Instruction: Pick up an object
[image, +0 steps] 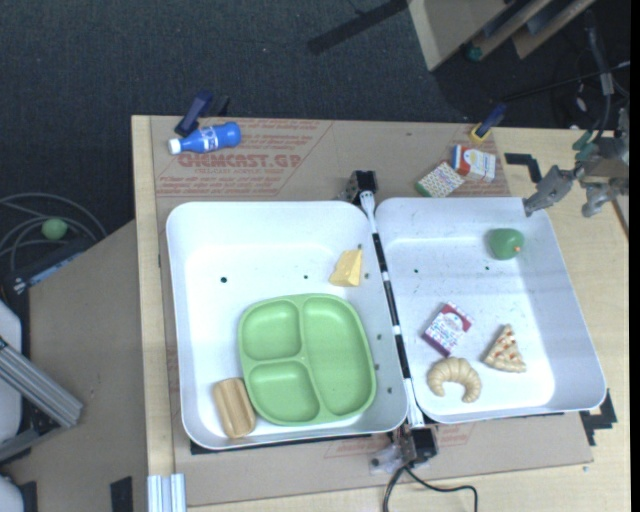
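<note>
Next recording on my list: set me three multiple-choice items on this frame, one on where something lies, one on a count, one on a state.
1. Where does the croissant lie?
A. In the right bin
B. On the green tray
C. On the cardboard outside the bins

2. How many compartments does the green tray have?
A. Two
B. Three
C. Five

3. How does the gripper stand to the green ball?
A. Clamped on it
B. Pressing it flat
C. Apart from it, up and to the right

Answers:
1 A: it rests on the floor of the right bin, beside the pizza slice.
2 B: ridges divide the tray into three wells.
3 C: bare bin floor shows between the gripper and the ball.
</note>
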